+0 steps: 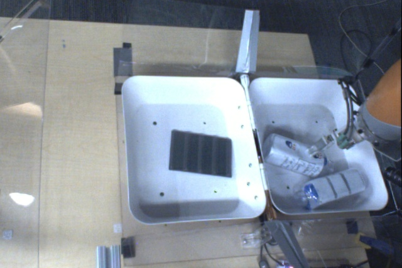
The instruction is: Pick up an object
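- The gripper [331, 141] is reaching into the right bin [286, 94] from the right edge of the frame, low over its middle; whether it is closed or parted cannot be told from this view.
- Its tip is sitting just beside the right end of a white tube [290, 156], which is lying tilted in the bin's lower middle.
- A clear plastic bottle [334, 188] with a blue cap is lying on its side near the bin's lower right wall, below the tube.
- The arm [384, 107], grey and orange, is showing at the right edge.
- In the left bin [147, 97], a dark ribbed pad [201, 152] is lying flat at the centre.
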Available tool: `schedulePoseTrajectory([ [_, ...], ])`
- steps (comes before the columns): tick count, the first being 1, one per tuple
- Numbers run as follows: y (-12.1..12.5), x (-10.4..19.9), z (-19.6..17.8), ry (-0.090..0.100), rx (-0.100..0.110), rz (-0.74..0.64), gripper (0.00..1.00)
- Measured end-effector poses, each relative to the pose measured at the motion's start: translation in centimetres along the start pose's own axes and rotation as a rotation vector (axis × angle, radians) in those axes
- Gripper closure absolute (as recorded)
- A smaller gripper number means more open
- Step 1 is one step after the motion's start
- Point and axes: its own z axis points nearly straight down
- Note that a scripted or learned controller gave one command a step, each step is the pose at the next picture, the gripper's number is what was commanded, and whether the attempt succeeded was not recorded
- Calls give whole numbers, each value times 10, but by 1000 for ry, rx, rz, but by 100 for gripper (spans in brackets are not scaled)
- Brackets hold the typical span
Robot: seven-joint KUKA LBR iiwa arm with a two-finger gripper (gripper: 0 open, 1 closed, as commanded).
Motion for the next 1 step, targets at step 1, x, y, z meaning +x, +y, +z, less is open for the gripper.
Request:
schedulePoseTrajectory([
  [1, 3, 4, 0, -8, -3, -87, 0],
])
